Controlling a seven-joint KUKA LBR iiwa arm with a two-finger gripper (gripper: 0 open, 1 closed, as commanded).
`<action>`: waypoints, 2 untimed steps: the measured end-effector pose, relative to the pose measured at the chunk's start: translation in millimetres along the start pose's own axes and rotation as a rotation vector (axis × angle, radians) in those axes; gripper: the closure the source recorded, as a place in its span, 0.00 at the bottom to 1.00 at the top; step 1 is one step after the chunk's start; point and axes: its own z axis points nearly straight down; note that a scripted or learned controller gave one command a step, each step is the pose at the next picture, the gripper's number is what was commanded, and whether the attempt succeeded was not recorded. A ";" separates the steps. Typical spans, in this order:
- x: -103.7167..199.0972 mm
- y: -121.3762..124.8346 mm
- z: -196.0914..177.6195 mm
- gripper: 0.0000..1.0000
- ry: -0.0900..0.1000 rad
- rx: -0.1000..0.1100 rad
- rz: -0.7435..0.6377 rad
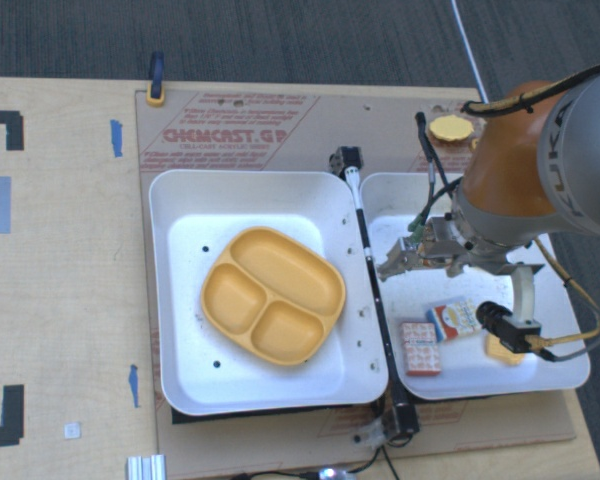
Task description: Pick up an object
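The right bin (570,373) holds a small pink and red box (420,347) near its front left. Beside that box lies a white, red and blue carton (454,318), with a yellow piece (503,350) to its right, partly under a black part of the arm. The grey arm with its orange band (510,158) reaches over this bin. Its gripper (432,254) hangs above the bin's left middle, a little behind the boxes and apart from them. I see nothing held.
The left bin (170,268) holds a yellow divided plate (272,295). A round yellow object (450,128) lies on the board behind the right bin. Black cables run from the arm across the right bin. A clamp (347,158) sits where the bins meet.
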 end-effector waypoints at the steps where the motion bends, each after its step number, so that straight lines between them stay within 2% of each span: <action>1: 15.4 -51.6 -29.0 1.00 0.000 0.003 0.000; 2: 15.7 -50.2 -39.1 1.00 0.000 0.000 -0.001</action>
